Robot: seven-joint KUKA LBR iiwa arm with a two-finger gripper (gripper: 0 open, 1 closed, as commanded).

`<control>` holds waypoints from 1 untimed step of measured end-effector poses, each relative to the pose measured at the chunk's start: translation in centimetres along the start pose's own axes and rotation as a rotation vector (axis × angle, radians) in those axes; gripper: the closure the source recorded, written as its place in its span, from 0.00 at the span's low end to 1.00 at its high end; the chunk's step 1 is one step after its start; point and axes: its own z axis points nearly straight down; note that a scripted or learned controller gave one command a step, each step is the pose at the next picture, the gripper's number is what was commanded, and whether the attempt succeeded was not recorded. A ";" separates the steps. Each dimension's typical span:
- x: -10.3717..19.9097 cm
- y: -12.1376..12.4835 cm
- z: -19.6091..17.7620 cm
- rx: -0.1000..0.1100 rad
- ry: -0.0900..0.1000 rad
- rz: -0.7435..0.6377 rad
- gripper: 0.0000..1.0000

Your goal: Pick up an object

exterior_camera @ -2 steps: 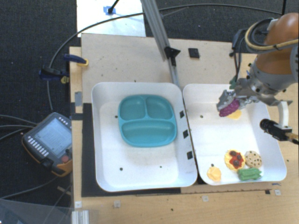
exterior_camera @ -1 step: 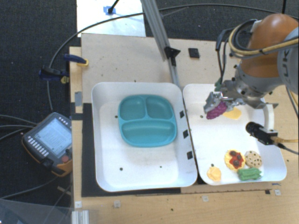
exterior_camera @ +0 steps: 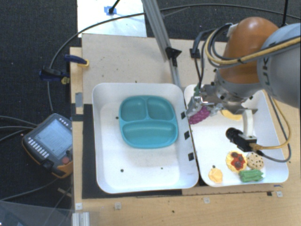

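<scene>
My gripper (exterior_camera: 195, 106) hangs over the upper left corner of the right bin (exterior_camera: 277, 140), close to the wall between the two bins. A purple bunch of toy grapes (exterior_camera: 199, 115) lies directly under its tip, touching or nearly touching it. The arm's wrist and orange band cover the bin's upper part. A yellow piece (exterior_camera: 231, 115) peeks out from under the wrist. In the bin's lower part lie a small pizza (exterior_camera: 236, 160), a cookie (exterior_camera: 255, 161), a green piece (exterior_camera: 250, 175) and a pale yellow piece (exterior_camera: 215, 175).
The left bin (exterior_camera: 106, 159) holds a teal divided plate (exterior_camera: 148, 122) in its upper half. A black and white fitting (exterior_camera: 241, 134) hangs off the arm over the right bin's middle. A metal pole (exterior_camera: 160, 32) slants across the bench's back. A teach pendant (exterior_camera: 49, 142) lies off the bench to the left.
</scene>
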 end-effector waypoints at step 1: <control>4.5 -1.9 1.1 0.001 -0.001 0.003 1.00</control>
